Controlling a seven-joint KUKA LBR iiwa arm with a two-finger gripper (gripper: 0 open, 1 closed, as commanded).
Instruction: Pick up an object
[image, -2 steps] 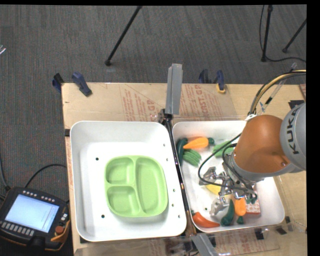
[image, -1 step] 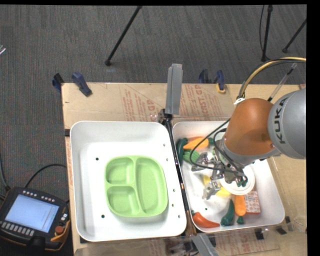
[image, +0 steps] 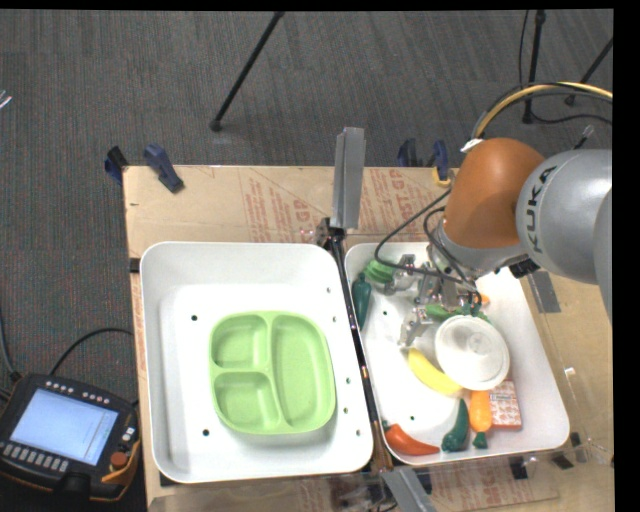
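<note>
My gripper (image: 414, 318) hangs low over the upper middle of the right bin (image: 548, 370), under the grey arm's orange band (image: 490, 200). It is just left of an upturned white bowl (image: 472, 350) and above a yellow banana (image: 432, 372). Nothing can be seen held in it. A light green item (image: 378, 270) and a dark green vegetable (image: 360, 297) lie to its left, by the bin's wall. Along the bin's front lie an orange carrot (image: 480, 410), a dark green piece (image: 457, 430), a red pepper (image: 410, 440) and a small red-and-white box (image: 505, 405).
The left bin (image: 165, 300) holds a light green divided plate (image: 270, 372). A grey post (image: 349, 185) stands at the back between the bins. A teach pendant (image: 65, 428) lies on the floor at lower left.
</note>
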